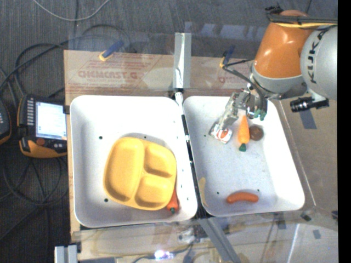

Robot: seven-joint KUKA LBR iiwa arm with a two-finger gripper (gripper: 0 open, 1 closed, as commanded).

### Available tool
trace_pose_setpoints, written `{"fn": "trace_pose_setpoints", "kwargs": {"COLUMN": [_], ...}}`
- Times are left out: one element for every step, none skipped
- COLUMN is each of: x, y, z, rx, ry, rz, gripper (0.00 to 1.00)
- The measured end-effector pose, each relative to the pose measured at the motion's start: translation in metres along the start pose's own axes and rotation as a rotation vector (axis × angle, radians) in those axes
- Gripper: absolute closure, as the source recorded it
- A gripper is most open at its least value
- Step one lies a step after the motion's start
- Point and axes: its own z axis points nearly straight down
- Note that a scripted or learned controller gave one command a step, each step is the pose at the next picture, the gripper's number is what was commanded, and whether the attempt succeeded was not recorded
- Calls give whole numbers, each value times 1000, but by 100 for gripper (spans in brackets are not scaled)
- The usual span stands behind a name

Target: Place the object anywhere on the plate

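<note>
1. The arm [307,48] shows smooth grey casing, black "KU" lettering on its side.
2. A rounded orange band [279,51] bulges above the wrist.
3. Metal gripper [235,116] below the band, silvery, a green bit beside it.

A robotics lab set up for pick-and-place trials.

Two shallow white bins [186,119] sit side by side on the table, over a cardboard sheet [120,75] clamped behind them. Left of the bins lies a handheld control pendant [44,125] with a lit screen, its loose cables [33,53] trailing over grey carpet [109,10]. A grey-and-orange industrial arm [290,53] reaches in from the bins' right.
</note>
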Motion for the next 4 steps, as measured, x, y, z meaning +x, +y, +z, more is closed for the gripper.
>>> {"fn": "trace_pose_setpoints", "kwargs": {"x": [27,2,-28,-15], "y": [-18,10,22,-7], "z": [-25,-6,9,-20], "rx": [0,-1,-1,-2], "ry": [0,-1,-2,-2], "rz": [-183,-305,-528,-815], "gripper": [100,100,100,100]}}
